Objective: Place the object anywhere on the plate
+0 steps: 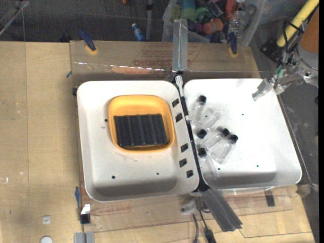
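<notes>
A yellow plate (137, 104) lies in the left bin (93, 151), and a dark ridged slab (140, 130) rests on it, covering most of its middle. Several clear vials with black caps (211, 130) lie loose in the left half of the right bin (263, 146). One vial (201, 104) is nearest the top and another (225, 143) lies lowest. My gripper (265, 89) hangs over the upper right corner of the right bin, well away from the vials and far from the plate. I see nothing held in it.
A metal divider with black clips (183, 130) runs between the two bins. A clear tub of coloured toys (212, 6) stands behind the bench. Cables and the arm's wrist (298, 70) crowd the right edge.
</notes>
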{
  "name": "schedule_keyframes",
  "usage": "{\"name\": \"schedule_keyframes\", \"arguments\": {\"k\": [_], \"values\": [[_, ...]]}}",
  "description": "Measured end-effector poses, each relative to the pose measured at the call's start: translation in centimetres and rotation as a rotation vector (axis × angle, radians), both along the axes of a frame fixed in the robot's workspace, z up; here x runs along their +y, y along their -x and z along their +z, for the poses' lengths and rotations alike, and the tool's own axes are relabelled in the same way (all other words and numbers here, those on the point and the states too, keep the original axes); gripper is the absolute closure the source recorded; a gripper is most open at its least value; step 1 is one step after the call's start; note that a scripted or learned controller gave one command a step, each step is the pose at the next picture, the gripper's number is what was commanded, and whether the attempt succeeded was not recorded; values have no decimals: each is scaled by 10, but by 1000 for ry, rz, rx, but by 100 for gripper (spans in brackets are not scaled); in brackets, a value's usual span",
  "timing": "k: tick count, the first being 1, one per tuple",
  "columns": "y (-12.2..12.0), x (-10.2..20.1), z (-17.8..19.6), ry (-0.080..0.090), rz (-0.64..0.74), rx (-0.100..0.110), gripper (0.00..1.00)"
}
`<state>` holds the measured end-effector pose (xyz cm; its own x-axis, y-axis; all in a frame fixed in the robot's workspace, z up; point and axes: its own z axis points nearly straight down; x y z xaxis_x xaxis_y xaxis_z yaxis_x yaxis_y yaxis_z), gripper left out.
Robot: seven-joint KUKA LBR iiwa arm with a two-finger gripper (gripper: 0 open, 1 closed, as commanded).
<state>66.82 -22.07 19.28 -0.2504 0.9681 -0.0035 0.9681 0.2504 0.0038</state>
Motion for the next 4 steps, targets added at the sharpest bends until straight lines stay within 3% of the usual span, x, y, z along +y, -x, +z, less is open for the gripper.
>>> {"name": "schedule_keyframes", "arguments": {"k": [1, 2, 3, 4], "values": [[0, -1, 12, 2, 309, -2, 0], [0, -1, 7, 0, 727, 1, 0], [9, 0, 25, 2, 856, 0, 0], [12, -1, 24, 2, 1194, 0, 0]]}}
